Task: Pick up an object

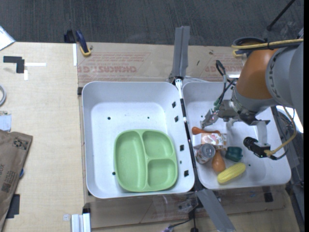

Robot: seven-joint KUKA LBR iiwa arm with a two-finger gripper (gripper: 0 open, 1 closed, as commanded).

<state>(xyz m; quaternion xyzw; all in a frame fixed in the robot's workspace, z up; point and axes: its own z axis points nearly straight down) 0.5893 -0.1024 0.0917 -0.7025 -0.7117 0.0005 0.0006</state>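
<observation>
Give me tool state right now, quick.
Tool: cannot be told. It hangs low in the right bin, just above the pile of small items; nothing visibly held.

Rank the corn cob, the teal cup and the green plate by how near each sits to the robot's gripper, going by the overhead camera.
Measured from the gripper in the right bin:
1. Teal cup, just below it, in that same bin.
2. Corn cob, lower still, near the bin's front edge.
3. Green plate, farthest, over in the left bin.
</observation>
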